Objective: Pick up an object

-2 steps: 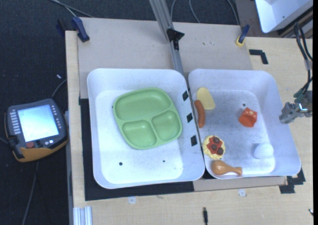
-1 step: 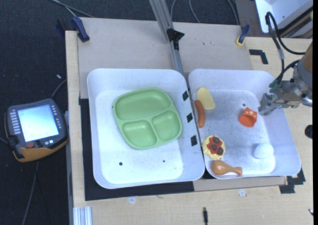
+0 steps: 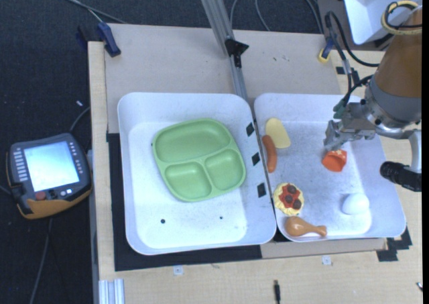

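My gripper (image 3: 334, 145) hangs over the right bin (image 3: 382, 223), near its right side. A small orange-red object (image 3: 334, 160) sits directly at the gripper's tip, touching or nearly touching it. I cannot see whether it rests on the bin floor or is lifted. Other pickable things lie in the same bin: a yellow piece (image 3: 277, 133) and a sausage (image 3: 270, 152) at the left wall, a small pizza (image 3: 289, 198), a drumstick (image 3: 305, 229) at the front, and a white egg (image 3: 354, 204) to the front right.
The left bin (image 3: 134, 215) holds a green divided plate (image 3: 199, 159). A metal post (image 3: 216, 7) rises from the divider between the bins. A teach pendant (image 3: 47, 174) lies off the bench at left.
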